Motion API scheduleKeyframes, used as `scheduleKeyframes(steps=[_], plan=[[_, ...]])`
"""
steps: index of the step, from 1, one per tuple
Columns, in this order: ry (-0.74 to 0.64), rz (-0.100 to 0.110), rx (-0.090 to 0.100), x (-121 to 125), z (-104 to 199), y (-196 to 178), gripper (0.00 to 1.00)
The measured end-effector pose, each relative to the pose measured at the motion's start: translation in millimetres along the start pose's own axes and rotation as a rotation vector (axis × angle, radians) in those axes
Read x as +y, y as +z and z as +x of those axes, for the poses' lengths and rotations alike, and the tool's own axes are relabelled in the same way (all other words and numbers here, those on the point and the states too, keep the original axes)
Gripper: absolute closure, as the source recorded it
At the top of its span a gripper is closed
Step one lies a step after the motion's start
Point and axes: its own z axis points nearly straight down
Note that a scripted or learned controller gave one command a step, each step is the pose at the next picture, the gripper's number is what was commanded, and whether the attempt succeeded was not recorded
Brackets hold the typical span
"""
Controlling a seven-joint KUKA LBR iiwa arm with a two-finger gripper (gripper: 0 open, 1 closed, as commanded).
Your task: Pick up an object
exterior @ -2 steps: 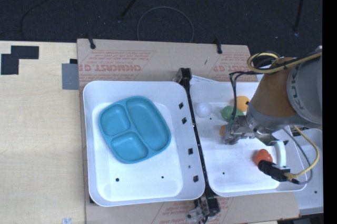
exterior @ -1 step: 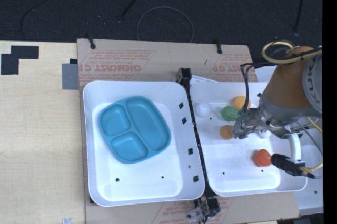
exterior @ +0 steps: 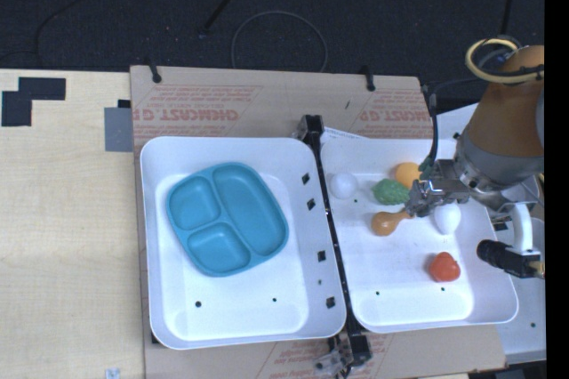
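I can't tell how my gripper (exterior: 425,193) is set over the right bin (exterior: 400,310), so I'd centre on the white egg (exterior: 445,218) just beside it before closing.

the one camera sits fixed above the bench (exterior: 62,217), looking down at a slant on both white bins (exterior: 178,315) side by side, with the arm (exterior: 502,128) entering from its right.

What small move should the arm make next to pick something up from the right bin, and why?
Probably a short descent with a slight shift. The tool sits low in the right bin, crowded by the white egg-shaped object, the green object and the brown pear-shaped object, with nothing visibly between its tips.
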Motion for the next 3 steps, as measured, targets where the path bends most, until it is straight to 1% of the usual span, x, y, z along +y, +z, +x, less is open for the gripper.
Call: scheduleKeyframes(steps=[1,2,3], plan=[[0.000,0.004,0.000,0.3,-1.3,-14.3,1.00],[-0.005,0.008,0.004,-5.8,62.0,-13.9,1.00],[-0.003,0.009,0.003,-14.1,115.3,-3.6,1.00]])
